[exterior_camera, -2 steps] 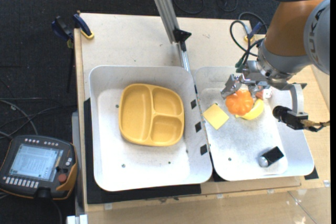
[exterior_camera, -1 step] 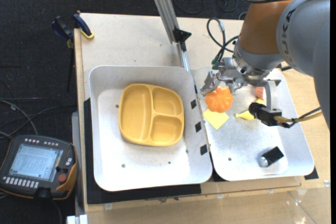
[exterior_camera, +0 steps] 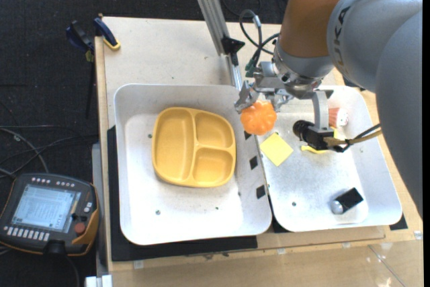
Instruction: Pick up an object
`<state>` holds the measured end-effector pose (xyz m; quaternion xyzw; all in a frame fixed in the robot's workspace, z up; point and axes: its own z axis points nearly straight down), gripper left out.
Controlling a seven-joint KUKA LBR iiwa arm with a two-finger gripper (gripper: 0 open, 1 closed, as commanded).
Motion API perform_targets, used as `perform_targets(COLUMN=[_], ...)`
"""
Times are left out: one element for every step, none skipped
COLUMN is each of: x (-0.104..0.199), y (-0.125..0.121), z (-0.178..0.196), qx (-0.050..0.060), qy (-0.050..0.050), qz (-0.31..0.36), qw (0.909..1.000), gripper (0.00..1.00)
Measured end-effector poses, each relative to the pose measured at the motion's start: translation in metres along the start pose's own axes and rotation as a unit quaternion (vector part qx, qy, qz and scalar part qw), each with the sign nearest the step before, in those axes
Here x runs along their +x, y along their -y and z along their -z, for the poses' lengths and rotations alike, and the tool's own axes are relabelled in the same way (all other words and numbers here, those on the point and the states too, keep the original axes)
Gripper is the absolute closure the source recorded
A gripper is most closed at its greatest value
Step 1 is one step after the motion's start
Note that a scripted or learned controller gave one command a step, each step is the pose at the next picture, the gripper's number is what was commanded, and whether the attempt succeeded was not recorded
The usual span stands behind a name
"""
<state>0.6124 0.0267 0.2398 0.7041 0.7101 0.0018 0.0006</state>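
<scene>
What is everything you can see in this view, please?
bins: two, white, side by side
divided plate: one, yellow, in the view's left bin
round object: one, orange, at the bins' shared edge
flat square: one, yellow, right bin
small block: one, black and silver, right bin, near side
small item: one, pink and white, right bin, far side
clamp: one, blue, bench's far left corner
pendant: one, grey, beside the bench, lower left
arm: one, grey with orange band, from the right
hand: one, metallic, above the round object
</scene>
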Motion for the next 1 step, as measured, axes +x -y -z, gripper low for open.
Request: perform_targets(x=[0.0571], y=[-0.0137], z=[0.0076], qx=[0.0], qy=[-0.001], qz=[0.0], qw=[1.0], gripper=[1.0])
